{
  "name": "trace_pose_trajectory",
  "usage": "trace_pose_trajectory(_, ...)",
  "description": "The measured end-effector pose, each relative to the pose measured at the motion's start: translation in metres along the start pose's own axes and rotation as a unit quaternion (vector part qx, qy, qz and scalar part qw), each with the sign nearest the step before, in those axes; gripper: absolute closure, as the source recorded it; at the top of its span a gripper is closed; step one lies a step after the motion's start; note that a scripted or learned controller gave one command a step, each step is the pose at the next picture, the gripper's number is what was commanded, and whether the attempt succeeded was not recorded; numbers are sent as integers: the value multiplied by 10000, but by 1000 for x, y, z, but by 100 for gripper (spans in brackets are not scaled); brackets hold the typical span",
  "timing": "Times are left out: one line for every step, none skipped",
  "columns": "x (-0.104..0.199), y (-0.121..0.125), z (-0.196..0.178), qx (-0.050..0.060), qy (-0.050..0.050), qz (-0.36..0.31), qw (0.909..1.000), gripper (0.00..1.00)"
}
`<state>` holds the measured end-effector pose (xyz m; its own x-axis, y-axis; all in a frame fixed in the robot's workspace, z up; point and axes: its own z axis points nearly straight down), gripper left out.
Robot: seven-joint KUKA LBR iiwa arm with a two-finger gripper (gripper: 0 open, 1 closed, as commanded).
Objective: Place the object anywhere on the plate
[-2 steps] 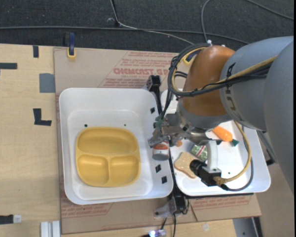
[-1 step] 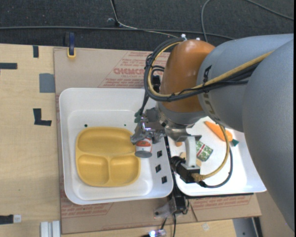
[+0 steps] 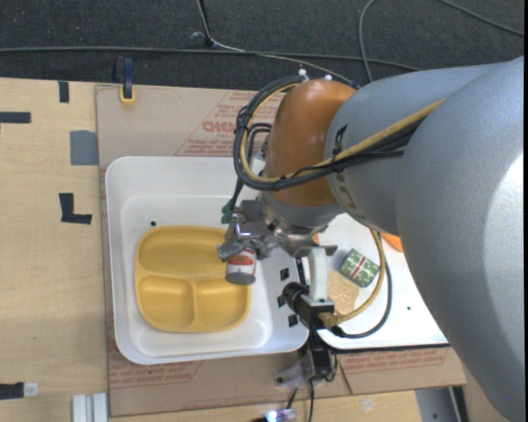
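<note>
Far left is bare wooden bench [image 3: 35, 262] with black tape marks, then a cardboard sheet [image 3: 172, 117] under the bins. Left bin [image 3: 123, 192] is white, shallow, rounded corners; wide white floor along its far and left sides. Yellow plate [image 3: 180, 280] with three compartments sits in the bin's near-left part, close to the near wall, small gap on its left. Its left and near-left compartments are uncovered; the plate's right edge lies under the gripper. Arm [image 3: 449, 192] comes in from the right, big grey link filling the right side, orange band [image 3: 304, 143] above the wrist, black and yellow cables looped round it. Wrist points down over the seam between the bins, leaning toward the left bin. Gripper [image 3: 238, 255] sits at the plate's right rim, over the far-right compartment edge. A small can [image 3: 240, 269], silver with a reddish label, is right under the fingers, touching or nearly touching them; it looks pinched between them, upright, at the plate's right edge, but whether it rests on the plate or hangs above I cannot tell. Right bin [image 3: 405, 315] is mostly hidden by the arm; a green box [image 3: 358, 267] and a tan flat item [image 3: 341, 295] lie in it, just beside each other. Black cable bundle hangs over the near bin walls.
</note>
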<state>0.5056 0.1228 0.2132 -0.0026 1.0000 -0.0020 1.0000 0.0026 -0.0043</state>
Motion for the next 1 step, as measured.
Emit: trace_pose_trajectory(0,0,-1,-6,3,3,10000,0)
